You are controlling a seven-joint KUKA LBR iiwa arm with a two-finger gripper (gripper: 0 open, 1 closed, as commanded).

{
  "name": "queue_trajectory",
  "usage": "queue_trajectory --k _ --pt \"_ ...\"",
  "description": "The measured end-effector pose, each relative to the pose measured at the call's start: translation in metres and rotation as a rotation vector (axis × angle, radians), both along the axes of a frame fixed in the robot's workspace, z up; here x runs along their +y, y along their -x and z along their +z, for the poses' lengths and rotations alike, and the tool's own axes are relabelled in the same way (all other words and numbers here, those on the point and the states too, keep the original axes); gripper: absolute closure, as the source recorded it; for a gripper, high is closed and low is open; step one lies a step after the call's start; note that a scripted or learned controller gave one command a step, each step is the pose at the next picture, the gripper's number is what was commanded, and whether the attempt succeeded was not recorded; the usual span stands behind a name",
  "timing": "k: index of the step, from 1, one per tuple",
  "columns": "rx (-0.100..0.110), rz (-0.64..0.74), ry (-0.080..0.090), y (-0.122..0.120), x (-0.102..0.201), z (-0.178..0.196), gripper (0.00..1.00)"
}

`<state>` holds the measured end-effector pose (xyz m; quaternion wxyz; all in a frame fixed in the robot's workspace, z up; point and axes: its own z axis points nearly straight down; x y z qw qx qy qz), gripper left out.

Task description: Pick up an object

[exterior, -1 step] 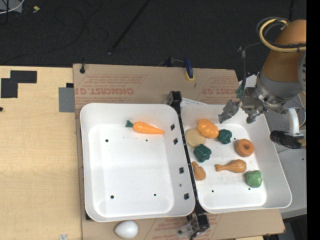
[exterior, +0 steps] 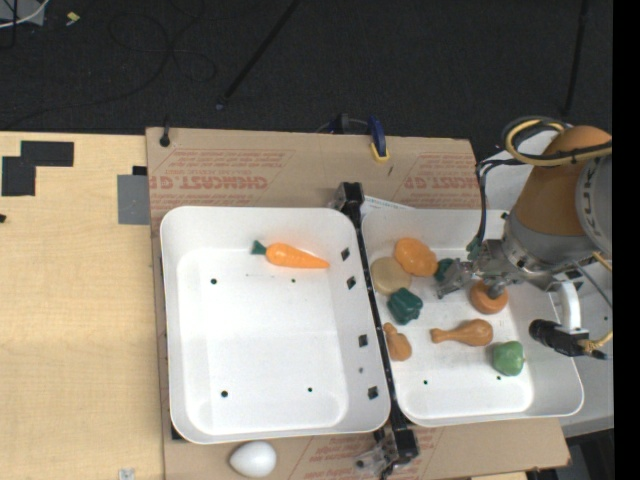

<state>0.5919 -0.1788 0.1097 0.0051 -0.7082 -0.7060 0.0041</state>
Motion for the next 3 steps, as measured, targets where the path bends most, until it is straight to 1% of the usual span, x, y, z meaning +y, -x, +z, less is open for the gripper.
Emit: queue_trajectory --k 1,2,3 --pt "-0.014 0.007 0.003 -0.049 -0.035 -0.023 0.00" --pt "-0.012 0.007 0.002 -0.048 -0.034 -0.011 1.00" --pt "-0.019 0.010 -0.001 -0.054 0.051 0.063 1.00"
